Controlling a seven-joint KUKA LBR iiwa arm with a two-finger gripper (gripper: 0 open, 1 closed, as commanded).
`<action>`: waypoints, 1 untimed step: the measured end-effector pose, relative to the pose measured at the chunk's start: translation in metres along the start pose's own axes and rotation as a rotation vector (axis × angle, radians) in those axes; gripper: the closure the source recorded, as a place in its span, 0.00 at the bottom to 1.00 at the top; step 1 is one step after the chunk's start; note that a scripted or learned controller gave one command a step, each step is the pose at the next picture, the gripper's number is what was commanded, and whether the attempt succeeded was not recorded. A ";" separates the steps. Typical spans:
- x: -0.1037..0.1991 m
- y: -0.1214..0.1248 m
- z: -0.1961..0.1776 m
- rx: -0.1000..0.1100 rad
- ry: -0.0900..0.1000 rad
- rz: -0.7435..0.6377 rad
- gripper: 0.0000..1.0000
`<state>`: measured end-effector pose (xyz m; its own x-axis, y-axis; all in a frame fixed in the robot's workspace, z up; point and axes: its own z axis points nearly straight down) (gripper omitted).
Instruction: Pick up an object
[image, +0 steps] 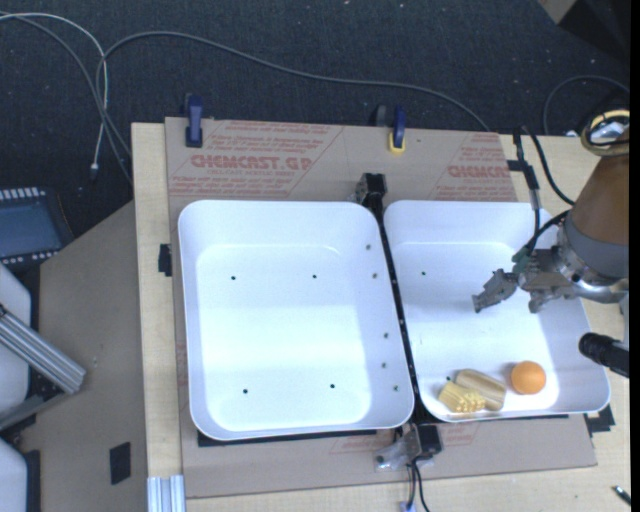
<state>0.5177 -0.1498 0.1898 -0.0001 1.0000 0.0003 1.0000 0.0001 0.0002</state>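
In the right bin (450, 250), three small things lie near the front edge: an orange ball (528, 378), a tan roll-shaped piece (482, 382) and a yellow corn-like piece (459, 400) touching the roll. My gripper (508, 303) hangs over the middle of this bin, well behind those objects. It is open, its dark fingers (490, 293) spread with nothing between them. The arm comes in from the right with its orange band above the wrist.
The left bin (200, 300) stands beside the right one, the two rims meeting at a black clip (372, 187). Both rest on a cardboard-covered board (260, 160) held by blue clamps. Cables run along the back and right side.
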 end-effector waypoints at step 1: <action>0.147 -0.008 -0.053 -0.004 0.004 -0.013 0.00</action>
